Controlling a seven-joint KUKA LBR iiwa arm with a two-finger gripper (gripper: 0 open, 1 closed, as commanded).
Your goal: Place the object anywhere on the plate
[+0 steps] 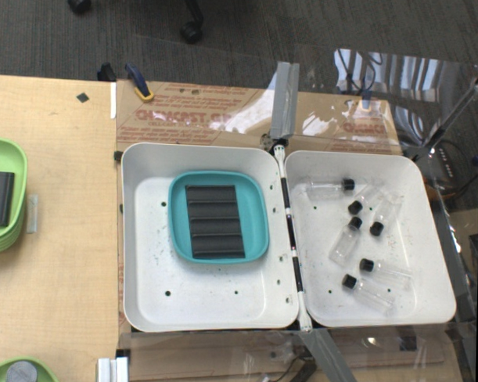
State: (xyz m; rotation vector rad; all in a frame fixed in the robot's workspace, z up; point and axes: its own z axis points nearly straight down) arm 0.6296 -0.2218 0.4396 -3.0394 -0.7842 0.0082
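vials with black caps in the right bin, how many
6 vials, all in the right bin: top; middle trio; lower pair. Clear bodies overlap; more may hide.

- The plate (218,217) lies in the left bin (141,292), holding a ridged block (214,221)
- The right bin (423,302) sits just right of the plate's bin, touching it
- Capped vials (361,230) lie scattered in the right bin, well right of the plate
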